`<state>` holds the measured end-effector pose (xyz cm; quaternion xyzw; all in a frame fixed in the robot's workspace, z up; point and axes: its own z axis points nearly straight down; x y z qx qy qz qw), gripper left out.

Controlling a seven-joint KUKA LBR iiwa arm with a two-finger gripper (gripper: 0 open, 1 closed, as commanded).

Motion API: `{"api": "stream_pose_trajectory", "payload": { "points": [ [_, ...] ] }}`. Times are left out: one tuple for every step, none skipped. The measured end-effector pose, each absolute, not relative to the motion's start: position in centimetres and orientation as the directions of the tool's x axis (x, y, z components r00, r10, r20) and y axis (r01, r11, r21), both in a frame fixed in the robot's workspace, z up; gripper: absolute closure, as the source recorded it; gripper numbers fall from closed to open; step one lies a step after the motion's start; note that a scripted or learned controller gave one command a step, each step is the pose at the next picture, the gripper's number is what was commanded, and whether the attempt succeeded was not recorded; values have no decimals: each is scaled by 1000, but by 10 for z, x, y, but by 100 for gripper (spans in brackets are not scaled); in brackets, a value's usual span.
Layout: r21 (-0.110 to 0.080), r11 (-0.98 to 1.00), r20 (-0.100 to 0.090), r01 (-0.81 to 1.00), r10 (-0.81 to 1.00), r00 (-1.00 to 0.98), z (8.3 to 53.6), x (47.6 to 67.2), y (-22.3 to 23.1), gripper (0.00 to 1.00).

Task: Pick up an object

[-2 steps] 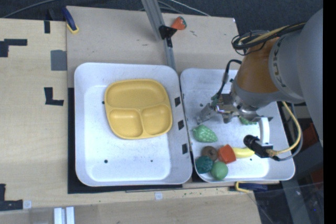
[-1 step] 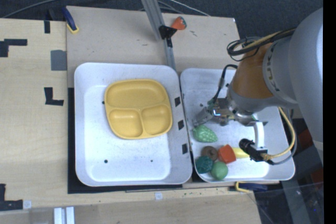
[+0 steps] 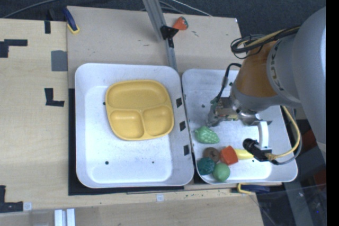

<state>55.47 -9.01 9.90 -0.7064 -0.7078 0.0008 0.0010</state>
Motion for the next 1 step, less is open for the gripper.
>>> {"api": "stream_pose_trajectory", "payload": {
  "points": [
    [3, 1, -1, 1000, 1000, -1, 147, 563, -96, 100]
  ]
}}
